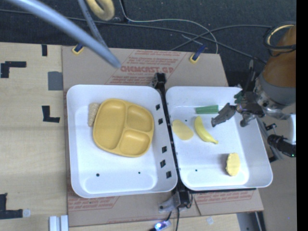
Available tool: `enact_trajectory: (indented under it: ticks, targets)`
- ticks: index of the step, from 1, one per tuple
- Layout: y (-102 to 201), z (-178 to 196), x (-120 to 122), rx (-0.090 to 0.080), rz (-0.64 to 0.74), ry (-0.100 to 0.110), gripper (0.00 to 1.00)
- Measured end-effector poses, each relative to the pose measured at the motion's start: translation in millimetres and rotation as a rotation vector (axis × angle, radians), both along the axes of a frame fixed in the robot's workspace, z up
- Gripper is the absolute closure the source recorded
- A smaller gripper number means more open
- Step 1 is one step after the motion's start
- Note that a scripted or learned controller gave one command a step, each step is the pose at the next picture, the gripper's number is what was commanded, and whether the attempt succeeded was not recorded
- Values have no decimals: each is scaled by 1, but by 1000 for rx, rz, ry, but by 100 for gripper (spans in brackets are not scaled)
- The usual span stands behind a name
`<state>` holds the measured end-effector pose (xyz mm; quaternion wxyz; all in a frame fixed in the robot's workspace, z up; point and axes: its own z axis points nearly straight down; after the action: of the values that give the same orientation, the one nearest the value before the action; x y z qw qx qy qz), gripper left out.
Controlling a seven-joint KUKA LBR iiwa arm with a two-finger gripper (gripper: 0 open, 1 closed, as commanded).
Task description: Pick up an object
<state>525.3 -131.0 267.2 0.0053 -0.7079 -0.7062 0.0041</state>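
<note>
Banana lies in the right bin; spread, empty jaws hang beside it.

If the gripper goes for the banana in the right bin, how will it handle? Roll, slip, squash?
The banana looks like smooth toy plastic, so probably light, rigid and a bit slippery. Its curve likely makes it pivot rather than roll. A pale yellow disc lies close beside it, so a push could nudge that too.

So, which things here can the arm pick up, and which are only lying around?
For the job:
gripper
banana
green stick
pale yellow disc
yellow lump
yellow divided plate
tan piece

Lying about:
cables
cardboard sheet
</note>
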Motion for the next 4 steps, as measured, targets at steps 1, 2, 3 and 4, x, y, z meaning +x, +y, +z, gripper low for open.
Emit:
enact_trajectory:
  ticks: [1,2,3,4]
  targets:
    - [0,6,2,-2,3,-11,0]
    - [-9,-49,-2,-2,2,-7,0]
    - [-5,-93,-3,-1,3,-8,0]
    - [5,-151,-3,-1,3,-7,0]
